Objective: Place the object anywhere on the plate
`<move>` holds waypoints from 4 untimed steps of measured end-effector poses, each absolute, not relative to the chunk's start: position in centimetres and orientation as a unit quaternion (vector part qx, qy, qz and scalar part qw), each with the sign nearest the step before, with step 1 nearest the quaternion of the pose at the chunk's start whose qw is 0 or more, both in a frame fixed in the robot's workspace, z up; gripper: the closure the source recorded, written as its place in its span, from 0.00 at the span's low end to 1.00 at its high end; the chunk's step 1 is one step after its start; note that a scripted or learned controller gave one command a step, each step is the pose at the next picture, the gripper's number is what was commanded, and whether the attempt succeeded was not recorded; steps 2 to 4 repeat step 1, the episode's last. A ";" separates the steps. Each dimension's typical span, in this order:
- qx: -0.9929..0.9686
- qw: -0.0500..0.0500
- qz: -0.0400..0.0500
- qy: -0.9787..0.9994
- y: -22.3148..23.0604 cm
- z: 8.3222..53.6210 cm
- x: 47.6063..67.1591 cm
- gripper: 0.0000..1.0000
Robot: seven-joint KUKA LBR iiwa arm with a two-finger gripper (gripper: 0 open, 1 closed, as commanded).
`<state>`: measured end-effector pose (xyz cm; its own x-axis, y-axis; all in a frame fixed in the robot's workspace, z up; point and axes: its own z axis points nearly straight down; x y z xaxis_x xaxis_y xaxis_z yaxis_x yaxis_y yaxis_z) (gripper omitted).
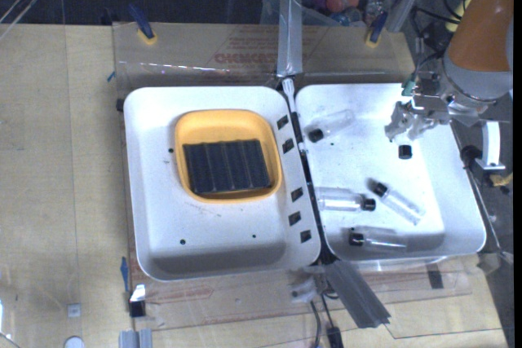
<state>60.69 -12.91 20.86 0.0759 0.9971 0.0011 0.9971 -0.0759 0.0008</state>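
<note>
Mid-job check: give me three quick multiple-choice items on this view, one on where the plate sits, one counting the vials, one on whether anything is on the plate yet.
1. Where does the yellow square plate with the dark ribbed insert sit?
A. In the left white bin
B. In the right white bin
C. On the bare bench

2. How many clear plastic vials with black caps lie in the right white bin?
A. One
B. Four
C. Seven

3. What is the state of the plate?
A. A vial lies on it
B. No vial lies on it
C. It is flipped upside down

Answers: 1 A, the plate rests inside the left white bin. 2 B, four vials are spread across the right bin. 3 B, all vials are in the other bin.
</note>
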 end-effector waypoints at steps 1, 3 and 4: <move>-0.733 0.000 -0.001 -0.680 -12.9 20.9 60.7 0.00; -0.733 0.000 -0.001 -0.680 -12.9 20.9 60.7 0.00; -0.733 0.000 -0.001 -0.680 -12.9 20.9 60.7 0.00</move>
